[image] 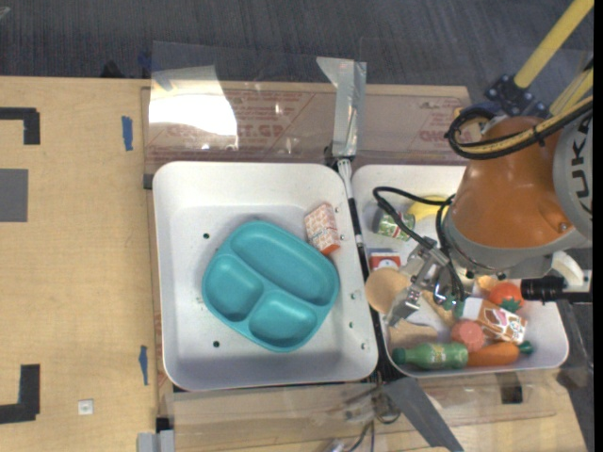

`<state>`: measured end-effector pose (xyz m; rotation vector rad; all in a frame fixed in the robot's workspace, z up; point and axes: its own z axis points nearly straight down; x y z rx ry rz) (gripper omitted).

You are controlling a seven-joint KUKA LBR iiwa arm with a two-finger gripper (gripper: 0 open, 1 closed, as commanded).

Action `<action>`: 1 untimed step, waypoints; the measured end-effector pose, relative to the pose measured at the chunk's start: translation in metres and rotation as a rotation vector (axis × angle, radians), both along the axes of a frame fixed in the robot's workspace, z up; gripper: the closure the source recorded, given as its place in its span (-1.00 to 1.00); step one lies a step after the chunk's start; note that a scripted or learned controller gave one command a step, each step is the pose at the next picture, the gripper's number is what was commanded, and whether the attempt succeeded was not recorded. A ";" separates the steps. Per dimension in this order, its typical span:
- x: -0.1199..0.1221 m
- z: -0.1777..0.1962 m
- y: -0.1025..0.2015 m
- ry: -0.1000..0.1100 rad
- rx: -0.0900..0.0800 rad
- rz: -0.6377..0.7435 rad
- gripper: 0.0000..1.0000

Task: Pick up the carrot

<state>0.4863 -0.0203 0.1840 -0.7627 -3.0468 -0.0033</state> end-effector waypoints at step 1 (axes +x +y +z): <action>0.015 0.064 -0.052 -0.009 -0.005 0.285 1.00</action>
